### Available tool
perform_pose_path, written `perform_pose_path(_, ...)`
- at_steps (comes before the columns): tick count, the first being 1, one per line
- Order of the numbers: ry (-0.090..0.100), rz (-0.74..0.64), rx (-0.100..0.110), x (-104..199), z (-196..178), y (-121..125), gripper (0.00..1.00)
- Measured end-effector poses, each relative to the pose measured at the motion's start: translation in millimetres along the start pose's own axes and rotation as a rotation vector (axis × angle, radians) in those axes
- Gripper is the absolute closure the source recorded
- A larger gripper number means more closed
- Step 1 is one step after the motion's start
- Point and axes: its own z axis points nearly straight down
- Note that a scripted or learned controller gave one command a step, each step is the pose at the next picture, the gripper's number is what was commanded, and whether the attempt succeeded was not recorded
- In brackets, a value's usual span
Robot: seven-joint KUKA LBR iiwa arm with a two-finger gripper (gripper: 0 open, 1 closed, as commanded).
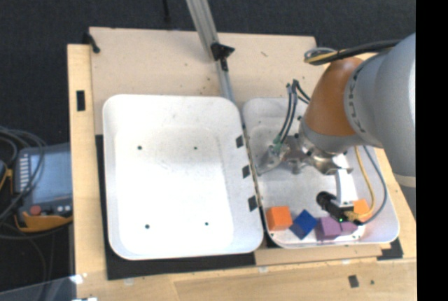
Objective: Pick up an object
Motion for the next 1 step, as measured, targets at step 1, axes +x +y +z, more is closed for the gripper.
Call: perform_pose_path(1,0.002,0.008,-0.005,-0.6,-11.9,1.2,1.0)
